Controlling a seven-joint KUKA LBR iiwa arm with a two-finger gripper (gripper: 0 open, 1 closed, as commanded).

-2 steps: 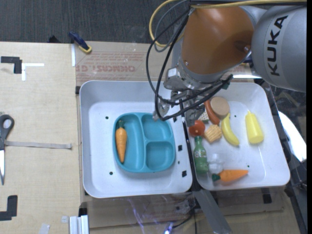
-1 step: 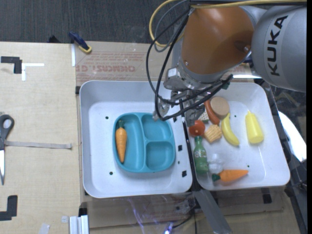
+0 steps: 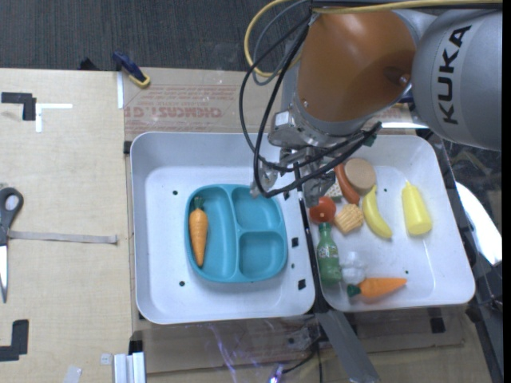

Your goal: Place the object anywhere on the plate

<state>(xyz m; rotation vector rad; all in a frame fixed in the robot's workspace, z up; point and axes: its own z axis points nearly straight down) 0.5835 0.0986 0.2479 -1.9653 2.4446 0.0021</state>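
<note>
Far left, on the pale wood bench (image 3: pixel 64 214): pair of grey-handled scissors (image 3: pixel 6 214) at the edge, w/ black tape marks above and below.

Left shallow white plastic bin (image 3: pixel 152 286): holds a teal three-compartment plastic plate (image 3: pixel 239 234). A small orange toy carrot w/ green top (image 3: pixel 197 231) lies lengthwise in the plate's long left compartment, top pointing away from camera. The two right compartments have nothing in them.

Centre, above the seam btw bins: grey KUKA arm w/ orange band (image 3: pixel 351 62) reaches in from the right, black and yellow cables looping round the wrist. Two-finger gripper (image 3: pixel 267 183) hangs approx. over the plate's far right corner; the wrist and cables cover the fingers, so can't tell if spread or closed, and no object seen btw them.

Right shallow white plastic bin (image 3: pixel 447 286): small red tomato-like piece (image 3: pixel 322 211), green plastic bottle (image 3: pixel 327 250) just beside the dividing wall, a pale yellow corn-like chunk (image 3: pixel 348 218), a brown-and-red rounded item, poss. a burger or sausage (image 3: pixel 356 178), a yellow toy banana (image 3: pixel 376 214), a yellow lemon-shaped piece (image 3: pixel 416 207), and a second orange toy carrot (image 3: pixel 378 286) lying crosswise near the front.
</note>
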